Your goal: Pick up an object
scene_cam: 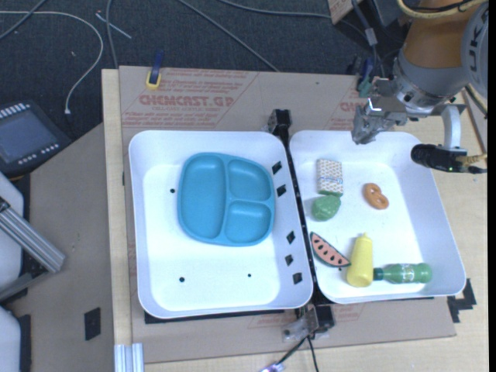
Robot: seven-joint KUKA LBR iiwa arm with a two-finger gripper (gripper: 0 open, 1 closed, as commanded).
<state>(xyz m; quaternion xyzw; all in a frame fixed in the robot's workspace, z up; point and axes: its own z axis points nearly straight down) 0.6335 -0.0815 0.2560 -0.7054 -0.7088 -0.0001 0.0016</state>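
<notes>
The gripper [366, 132] hangs at the far edge of the right bin [434, 208], above its upper left corner; whether the jaws are spread or pressed together cannot be told from this angle, and nothing is seen between them. The grey arm [434, 60] with its orange band [438, 33] enters from the upper right.

Right bin, contents (all lying free of the gripper): a checkered block [329, 176] nearest the gripper, toward the bin's left wall; a green lump [326, 207] just below the block; an orange ring-shaped piece [377, 196] near the bin's middle; a watermelon slice [328, 251] at the lower left; a yellow bottle [359, 260] just right of the slice; a green bottle [403, 273] lying on its side, its cap end touching or nearly touching the yellow bottle.

Left bin [155, 231]: a blue divided plate [227, 198] with three compartments, lying flat in the upper middle.

Both bins rest side by side on a cardboard sheet [201, 95] over the desk [480, 231]. A yellow clamp [155, 74] grips the sheet's far left edge. Cables [93, 29] trail over the dark floor beyond.
</notes>
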